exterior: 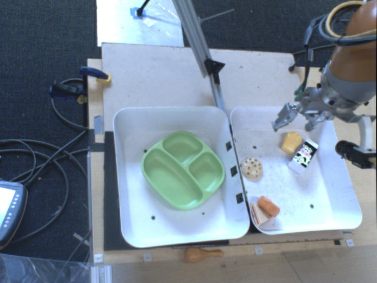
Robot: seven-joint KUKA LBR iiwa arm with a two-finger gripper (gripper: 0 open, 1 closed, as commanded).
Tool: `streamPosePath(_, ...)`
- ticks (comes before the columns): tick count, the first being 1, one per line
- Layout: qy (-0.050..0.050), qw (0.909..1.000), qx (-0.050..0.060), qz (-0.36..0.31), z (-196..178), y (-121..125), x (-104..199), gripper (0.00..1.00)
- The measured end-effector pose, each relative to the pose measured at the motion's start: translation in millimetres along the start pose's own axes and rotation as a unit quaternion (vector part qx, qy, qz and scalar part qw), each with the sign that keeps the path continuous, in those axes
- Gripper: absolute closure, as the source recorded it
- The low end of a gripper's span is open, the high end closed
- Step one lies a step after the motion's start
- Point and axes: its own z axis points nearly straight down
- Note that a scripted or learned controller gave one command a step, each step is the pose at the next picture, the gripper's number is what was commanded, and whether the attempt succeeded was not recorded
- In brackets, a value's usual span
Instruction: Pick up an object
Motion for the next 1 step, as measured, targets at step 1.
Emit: streamPosePath(1,0.000,1.0000,0.000,0.001,-0.2,0.0,-0.2,0.00)
